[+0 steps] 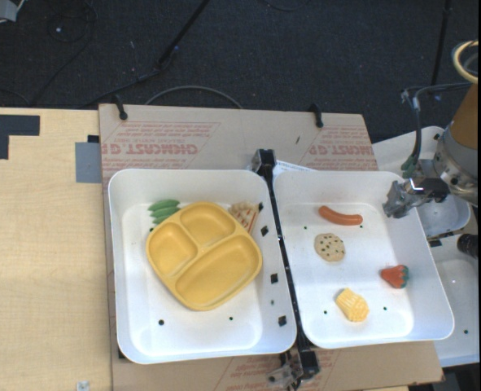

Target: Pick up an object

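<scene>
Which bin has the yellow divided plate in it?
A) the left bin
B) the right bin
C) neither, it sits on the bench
A: the yellow plate lies inside the left bin, while the right bin holds the sausage, cookie, corn and strawberry.

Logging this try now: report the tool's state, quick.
Tool: cannot be told whether open or closed; it sits over the right bin's upper right rim, nothing visibly held.
</scene>
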`<state>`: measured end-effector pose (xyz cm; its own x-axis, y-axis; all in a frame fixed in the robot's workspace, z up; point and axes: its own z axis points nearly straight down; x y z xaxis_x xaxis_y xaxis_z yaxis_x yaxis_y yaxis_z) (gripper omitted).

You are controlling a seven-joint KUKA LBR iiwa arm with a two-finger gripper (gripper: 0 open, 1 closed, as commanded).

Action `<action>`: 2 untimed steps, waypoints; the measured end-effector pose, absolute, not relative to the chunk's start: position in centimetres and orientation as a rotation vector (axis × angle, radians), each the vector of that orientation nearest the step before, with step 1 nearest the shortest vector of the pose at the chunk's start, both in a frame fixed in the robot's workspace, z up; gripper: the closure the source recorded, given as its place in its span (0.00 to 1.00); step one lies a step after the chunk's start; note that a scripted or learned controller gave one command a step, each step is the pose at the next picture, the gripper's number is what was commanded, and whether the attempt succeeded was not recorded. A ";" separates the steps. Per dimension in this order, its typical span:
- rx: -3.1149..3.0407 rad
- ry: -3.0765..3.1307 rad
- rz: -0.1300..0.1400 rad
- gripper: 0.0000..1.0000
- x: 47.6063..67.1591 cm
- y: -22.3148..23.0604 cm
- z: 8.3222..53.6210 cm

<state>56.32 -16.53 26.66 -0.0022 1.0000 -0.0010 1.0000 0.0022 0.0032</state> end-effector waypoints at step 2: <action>2.219 2.231 -0.001 1.00 53.9 -5.8 25.3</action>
<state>53.90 -5.77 25.33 -0.0050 1.0000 0.0030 1.0000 0.0051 -0.0040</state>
